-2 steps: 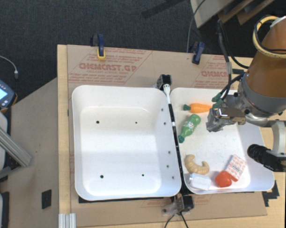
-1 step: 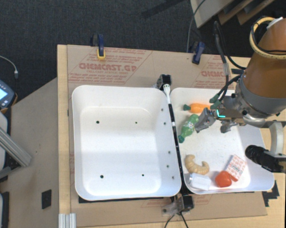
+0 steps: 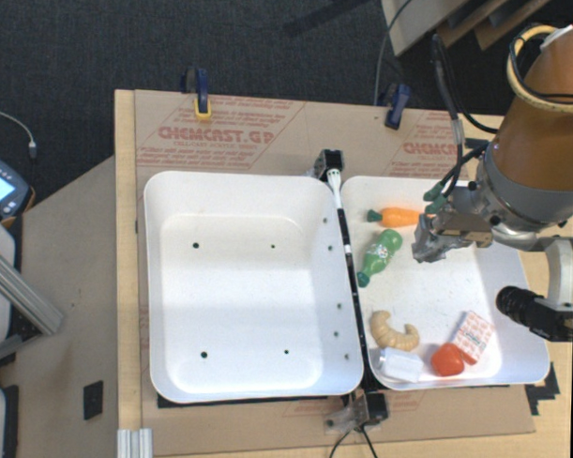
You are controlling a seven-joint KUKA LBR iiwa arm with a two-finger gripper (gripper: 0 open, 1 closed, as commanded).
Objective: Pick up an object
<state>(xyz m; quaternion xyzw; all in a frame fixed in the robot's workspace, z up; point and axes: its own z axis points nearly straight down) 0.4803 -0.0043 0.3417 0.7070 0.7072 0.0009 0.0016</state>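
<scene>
Sitting side by side on the bench [image 3: 126,265]: two shallow white bins, the left bin [image 3: 234,381] showing bare floor with small dark holes. Holding all the objects, the right bin [image 3: 526,368]: an orange carrot [image 3: 399,217] near the far edge, a green bottle [image 3: 378,256] lying tilted just below it, a tan curved peanut-like piece [image 3: 395,331] lower down, a white flat block [image 3: 401,364] touching that piece at the near rim, a red tomato-like ball [image 3: 448,360] beside it, and a red-and-white carton [image 3: 474,335] leaning against the ball. Hanging over the right bin's far half, just right of the carrot and the bottle: the claw [image 3: 430,249], dark and pointing down. Cannot tell whether spread or pressed together; nothing seen between its tips. Apart from every object.
</scene>
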